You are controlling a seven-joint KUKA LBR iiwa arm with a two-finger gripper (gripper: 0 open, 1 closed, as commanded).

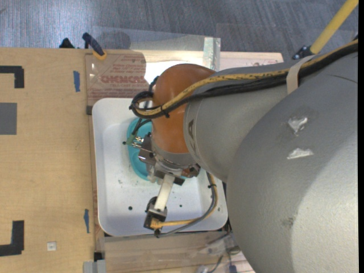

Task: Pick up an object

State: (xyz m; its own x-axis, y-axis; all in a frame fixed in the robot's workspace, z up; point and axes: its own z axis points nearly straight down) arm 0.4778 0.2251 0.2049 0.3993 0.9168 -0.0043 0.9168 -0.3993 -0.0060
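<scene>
In the left bin (pixel 108 152), low over its white floor, the arm's hand (pixel 149 152) is set just beside a teal object (pixel 136 136), which lies near the bin's middle, partly covered by the orange wrist band (pixel 170 112). Whether the hand is open or closed cannot be told, since the wrist and its fittings hide it from above. A white bracket (pixel 161 198) with a dark end juts from the wrist toward the bin's near wall, and a yellow cable (pixel 187 220) loops beside it. Outward, the grey arm (pixel 284 164) covers the right of the view; a cardboard sheet (pixel 42 152) lies on the desk to the left of the bin.

The teal object appears to be a curved, rimmed plastic piece, judged light, stiff and somewhat smooth, so it may slide on the bin floor under a glancing touch. Its exposed left rim looks like the best place to take hold, one finger inside and one outside the edge. The remainder of its shape is hidden.
</scene>
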